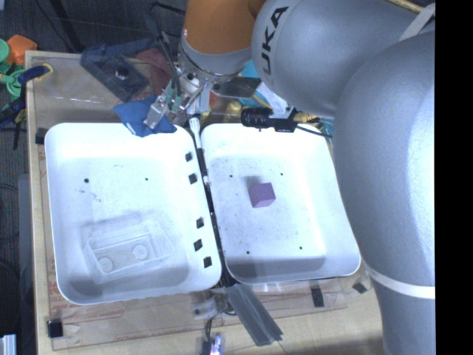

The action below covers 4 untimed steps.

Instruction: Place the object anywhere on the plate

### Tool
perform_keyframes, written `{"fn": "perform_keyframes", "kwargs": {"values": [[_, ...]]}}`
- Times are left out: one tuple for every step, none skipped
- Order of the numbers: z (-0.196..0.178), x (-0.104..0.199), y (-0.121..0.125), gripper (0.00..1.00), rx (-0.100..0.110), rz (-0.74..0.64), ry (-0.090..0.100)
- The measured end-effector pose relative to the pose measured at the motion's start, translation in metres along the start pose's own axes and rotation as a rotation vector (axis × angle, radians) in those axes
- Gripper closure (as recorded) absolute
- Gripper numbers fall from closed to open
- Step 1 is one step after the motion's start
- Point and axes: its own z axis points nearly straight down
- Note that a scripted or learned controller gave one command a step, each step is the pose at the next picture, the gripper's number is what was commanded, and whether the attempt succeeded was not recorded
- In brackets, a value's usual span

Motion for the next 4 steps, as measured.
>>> {"fn": "perform_keyframes", "kwargs": {"values": [[-0.007, -0.052, -0.058, 1.0, 0.002, 0.069, 0.002], [-0.14, -0.064, -0.057, 1.0, -0.002, 0.146, 0.0], [0.028, -0.014, -0.014, 1.0, 0.005, 0.373, 0.004], [0.024, 0.044, -0.041, 1.0, 0.003, 0.135, 0.003]]}}
